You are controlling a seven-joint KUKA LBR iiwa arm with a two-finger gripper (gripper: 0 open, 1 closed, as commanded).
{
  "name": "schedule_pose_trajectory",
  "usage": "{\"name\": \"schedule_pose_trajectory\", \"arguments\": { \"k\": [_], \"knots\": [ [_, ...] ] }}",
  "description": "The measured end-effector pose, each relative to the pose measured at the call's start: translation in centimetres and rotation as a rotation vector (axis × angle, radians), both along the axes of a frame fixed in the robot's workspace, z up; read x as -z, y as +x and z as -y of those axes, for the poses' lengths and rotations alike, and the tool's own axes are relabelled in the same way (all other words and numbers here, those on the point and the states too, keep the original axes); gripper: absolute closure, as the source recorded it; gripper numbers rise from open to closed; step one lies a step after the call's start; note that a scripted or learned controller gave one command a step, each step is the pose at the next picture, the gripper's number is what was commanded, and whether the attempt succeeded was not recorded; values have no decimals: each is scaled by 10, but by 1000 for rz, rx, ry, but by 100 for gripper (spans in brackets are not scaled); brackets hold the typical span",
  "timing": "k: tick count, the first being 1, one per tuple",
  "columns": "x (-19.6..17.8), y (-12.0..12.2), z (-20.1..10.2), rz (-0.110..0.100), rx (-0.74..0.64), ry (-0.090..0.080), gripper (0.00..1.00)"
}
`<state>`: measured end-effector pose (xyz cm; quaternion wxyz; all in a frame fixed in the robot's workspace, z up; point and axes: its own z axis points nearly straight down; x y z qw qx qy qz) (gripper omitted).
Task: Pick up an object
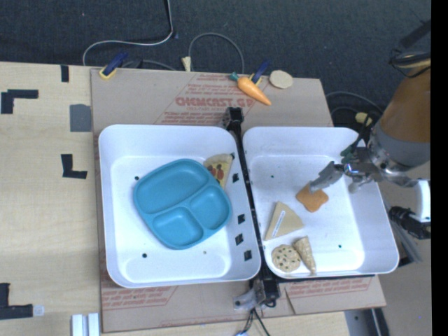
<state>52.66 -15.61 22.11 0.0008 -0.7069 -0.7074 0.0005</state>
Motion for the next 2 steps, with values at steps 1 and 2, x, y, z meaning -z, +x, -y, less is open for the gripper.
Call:
{"name": "schedule_pose_trajectory", "arguments": {
  "k": [1, 2],
  "knots": [
    [141, 29, 16, 6, 0, -6, 0],
    [122, 31, 16, 12, 0, -6, 100]
  ]
}}
